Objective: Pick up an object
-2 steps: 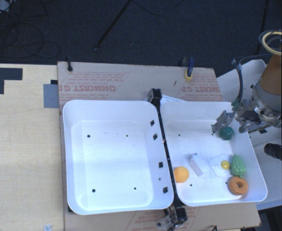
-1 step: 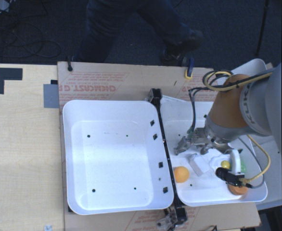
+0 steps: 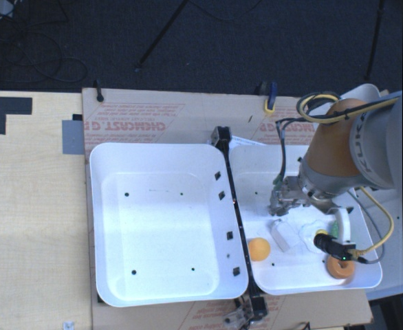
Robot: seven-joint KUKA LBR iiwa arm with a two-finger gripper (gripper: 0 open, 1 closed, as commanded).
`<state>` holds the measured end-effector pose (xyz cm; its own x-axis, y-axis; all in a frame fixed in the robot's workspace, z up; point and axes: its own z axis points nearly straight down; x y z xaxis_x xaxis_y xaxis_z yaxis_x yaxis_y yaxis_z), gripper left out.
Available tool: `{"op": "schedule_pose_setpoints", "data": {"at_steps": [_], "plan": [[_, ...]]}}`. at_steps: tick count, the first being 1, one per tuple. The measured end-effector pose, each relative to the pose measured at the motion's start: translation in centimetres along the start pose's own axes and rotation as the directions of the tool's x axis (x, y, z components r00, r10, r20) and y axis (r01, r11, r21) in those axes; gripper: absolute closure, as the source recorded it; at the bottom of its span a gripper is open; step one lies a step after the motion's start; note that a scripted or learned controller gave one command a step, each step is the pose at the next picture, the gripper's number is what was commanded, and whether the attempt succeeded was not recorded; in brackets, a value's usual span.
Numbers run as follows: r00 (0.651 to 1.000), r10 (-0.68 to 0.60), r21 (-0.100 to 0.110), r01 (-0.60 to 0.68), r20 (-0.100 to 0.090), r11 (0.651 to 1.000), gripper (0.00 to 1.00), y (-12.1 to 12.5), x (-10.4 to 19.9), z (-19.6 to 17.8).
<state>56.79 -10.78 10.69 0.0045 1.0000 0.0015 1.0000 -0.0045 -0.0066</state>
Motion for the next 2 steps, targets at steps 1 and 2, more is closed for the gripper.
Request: {"op": "schedule_pose_setpoints", "data": {"at_steps": [1, 2], "plan": [[1.000, -0.011, -0.010, 0.011, 0.000, 1.000, 1.00, 1.1, 7.2, -8.5], [1.000, -0.013, -0.010, 0.013, -0.001, 1.000, 1.00, 4.8, 15.3, -12.4]]}}
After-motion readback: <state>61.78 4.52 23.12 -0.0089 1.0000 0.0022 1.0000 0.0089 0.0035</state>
